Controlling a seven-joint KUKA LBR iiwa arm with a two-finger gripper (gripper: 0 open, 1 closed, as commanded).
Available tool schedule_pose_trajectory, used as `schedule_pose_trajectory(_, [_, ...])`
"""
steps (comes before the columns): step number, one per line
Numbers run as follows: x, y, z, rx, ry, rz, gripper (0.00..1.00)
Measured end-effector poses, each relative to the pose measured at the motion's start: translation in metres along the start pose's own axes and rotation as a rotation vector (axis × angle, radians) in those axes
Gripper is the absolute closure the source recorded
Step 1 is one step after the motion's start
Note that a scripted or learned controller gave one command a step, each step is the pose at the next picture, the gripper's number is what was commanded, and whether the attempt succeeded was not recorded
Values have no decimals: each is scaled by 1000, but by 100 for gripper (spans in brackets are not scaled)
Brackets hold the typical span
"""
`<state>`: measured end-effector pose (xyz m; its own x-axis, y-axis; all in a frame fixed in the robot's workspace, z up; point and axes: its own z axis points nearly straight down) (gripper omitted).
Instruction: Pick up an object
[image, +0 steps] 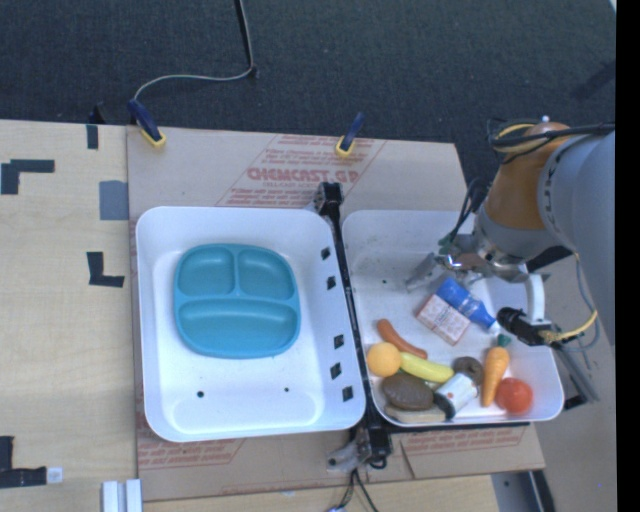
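My gripper (432, 278) hangs over the upper part of the right bin (380, 240), open, with nothing between its fingers. Just below and to its right lies a blue bottle with a white label (455, 305). Further down the bin hold an orange sausage (400, 338), an orange ball (383, 359), a yellow banana (426, 369), a brown cookie (405, 392), a carrot (494, 370) and a red tomato (515, 397). A small black and white item (456, 393) lies between the cookie and the carrot.
The left bin (160, 400) holds a blue sectioned plate (238, 300). A black divider (340, 300) runs between the bins. The arm's grey body with its orange band (520, 190) and cables cover the right bin's far right side.
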<state>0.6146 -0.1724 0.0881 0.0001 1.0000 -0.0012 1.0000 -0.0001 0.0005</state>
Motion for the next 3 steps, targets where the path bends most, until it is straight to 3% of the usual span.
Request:
schedule_pose_trajectory(1, [1,-37,1,-6,-2,-1,0])
schedule_pose_trajectory(2, [1,-37,-9,-8,-4,0,100])
schedule_pose_trajectory(3, [65,40,-104,-1,1,-2,100])
